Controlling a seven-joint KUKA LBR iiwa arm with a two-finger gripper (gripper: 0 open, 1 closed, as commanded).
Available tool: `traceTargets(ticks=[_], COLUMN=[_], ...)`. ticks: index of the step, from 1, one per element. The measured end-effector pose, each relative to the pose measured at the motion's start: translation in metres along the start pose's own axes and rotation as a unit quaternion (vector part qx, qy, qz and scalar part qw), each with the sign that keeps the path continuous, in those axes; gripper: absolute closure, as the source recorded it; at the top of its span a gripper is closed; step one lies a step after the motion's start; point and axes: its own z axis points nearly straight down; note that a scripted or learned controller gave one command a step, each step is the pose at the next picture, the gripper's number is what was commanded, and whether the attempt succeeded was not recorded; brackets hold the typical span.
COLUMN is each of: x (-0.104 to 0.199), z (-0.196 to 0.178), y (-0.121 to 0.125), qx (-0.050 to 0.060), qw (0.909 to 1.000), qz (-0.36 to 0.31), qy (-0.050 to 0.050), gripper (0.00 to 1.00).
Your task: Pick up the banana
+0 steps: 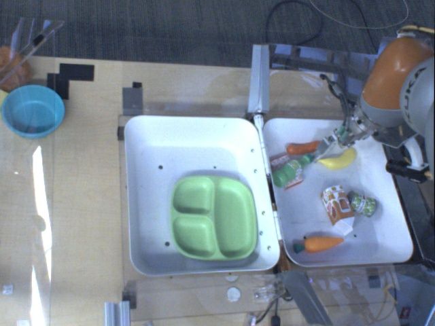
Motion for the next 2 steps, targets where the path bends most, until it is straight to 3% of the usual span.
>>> traceTargets(ticks=[1,2], x=[-0.001,0.046], z=[-0.013,-0.113], y=[0.005,0.024], qx=[-0.008,-0.007], qw=[0.9999,0.9907], qz=[-0.002,0.136], qy=[-0.006,-0.003], gripper=[1.0,1.0])
